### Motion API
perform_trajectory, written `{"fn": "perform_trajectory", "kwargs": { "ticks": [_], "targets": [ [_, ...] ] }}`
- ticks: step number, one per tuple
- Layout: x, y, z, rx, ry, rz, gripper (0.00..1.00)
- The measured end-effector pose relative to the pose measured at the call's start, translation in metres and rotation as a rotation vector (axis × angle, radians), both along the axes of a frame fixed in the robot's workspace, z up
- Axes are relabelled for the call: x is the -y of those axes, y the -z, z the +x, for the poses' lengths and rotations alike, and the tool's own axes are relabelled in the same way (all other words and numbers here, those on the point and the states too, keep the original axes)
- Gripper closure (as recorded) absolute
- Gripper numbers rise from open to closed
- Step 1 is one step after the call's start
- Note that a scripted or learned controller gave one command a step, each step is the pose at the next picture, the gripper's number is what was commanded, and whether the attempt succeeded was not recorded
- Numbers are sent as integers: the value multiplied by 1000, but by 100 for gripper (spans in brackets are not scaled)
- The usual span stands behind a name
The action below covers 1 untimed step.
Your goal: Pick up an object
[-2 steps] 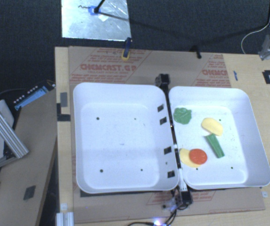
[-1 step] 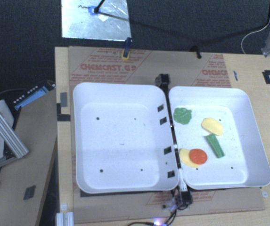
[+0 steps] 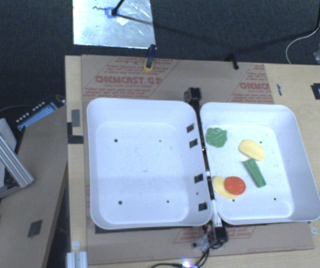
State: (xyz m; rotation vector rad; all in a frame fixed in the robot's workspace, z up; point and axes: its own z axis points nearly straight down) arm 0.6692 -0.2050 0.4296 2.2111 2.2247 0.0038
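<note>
I see the red disc overlapping and part-hiding a yellow piece in the right bin; gripper state: I cannot tell.

From my remote seat this reads as a robotics lab: two white bins fixed on a brown board over a wooden bench, aluminium framing at left, cables across dark carpet.

Right bin holds five small toys.
</note>
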Motion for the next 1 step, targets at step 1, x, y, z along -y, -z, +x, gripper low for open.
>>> {"fn": "perform_trajectory", "kwargs": {
  "ticks": [1],
  "targets": [
    [-5, -17, 0, 0, 2, 0, 100]
  ]
}}
